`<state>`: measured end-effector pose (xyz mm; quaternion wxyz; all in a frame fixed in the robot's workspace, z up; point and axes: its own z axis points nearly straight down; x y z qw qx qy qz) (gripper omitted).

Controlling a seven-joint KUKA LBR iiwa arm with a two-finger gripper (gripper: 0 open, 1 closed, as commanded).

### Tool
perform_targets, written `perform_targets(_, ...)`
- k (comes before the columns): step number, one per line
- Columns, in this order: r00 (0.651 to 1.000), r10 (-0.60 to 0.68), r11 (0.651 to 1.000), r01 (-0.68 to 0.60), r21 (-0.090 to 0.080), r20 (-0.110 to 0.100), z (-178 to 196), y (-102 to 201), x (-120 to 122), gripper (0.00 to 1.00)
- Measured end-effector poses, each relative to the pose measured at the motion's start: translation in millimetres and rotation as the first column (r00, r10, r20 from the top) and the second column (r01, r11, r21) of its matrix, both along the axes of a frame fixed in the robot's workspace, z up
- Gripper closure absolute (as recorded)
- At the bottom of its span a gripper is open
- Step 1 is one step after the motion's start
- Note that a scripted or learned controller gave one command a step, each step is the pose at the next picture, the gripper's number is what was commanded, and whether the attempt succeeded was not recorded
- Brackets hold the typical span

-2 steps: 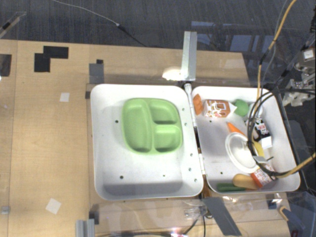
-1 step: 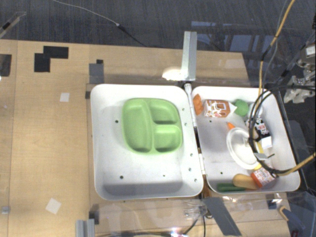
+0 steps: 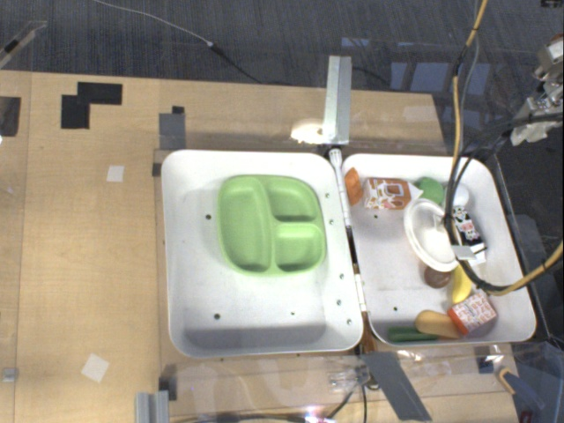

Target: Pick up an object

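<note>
The green divided plate (image 3: 269, 223) is lying face-up in the left bin (image 3: 189, 324), slightly toward the far side of centre. It is a rounded rectangle in matte lime, with one long compartment on its left running far-to-near and two smaller compartments stacked on its right. In the right bin (image 3: 388, 263) a cluster of smaller objects is lying along the far wall and the right side. An orange item (image 3: 353, 186) and a printed white-and-brown packet (image 3: 386, 194) are sitting side by side at the far left, with the packet's long axis running left-to-right. A green object (image 3: 432, 189) is lying just beyond them. A white bowl (image 3: 426, 233) is resting tilted near the middle. Below it a banana (image 3: 460, 285) is lying with its long axis running far-to-near, just beside a red-and-white carton (image 3: 474, 311). A tan roll (image 3: 436, 322) and a dark green stick-shaped item (image 3: 407, 334) are lying along the near wall, both pointing left-to-right. A black cable (image 3: 454, 192) is looping down over the bowl and across the bin's right side, and a yellow cable (image 3: 476, 25) is hanging from above. A pale grey part of the arm (image 3: 548, 104) is projecting in at the right edge, beyond the right bin's far corner and well apart from every object. The wooden bench (image 3: 79, 263) is carrying both bins.
</note>
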<state>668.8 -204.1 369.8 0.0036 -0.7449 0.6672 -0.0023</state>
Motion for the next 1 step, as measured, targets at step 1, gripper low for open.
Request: perform_targets(1, 1.000, -0.002, 1.000, 0.002, 0.003, 0.009, 12.8, 1.3, 1.5, 1.00)
